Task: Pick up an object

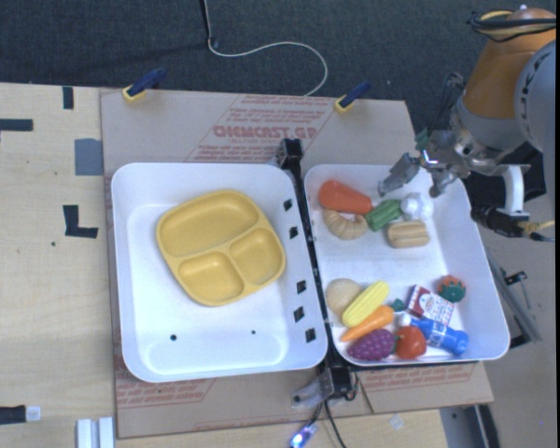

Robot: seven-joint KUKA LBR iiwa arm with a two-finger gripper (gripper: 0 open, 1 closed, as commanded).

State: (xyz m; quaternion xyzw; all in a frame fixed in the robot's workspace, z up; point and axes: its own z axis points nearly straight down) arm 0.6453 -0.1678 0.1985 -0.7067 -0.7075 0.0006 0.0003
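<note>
Fingers spread open and empty, hovering above the right bin's far end, just over the small white piece beside the green pepper; best lowered straight down, centred on one toy, before closing.

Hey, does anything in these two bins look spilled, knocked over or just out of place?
Nothing stands out. The yellow divided plate lies flat in the left bin, turned somewhat askew to its walls. The toy foods sit loose inside the right bin, none over the rim. The gripper hovers by the green pepper.
</note>
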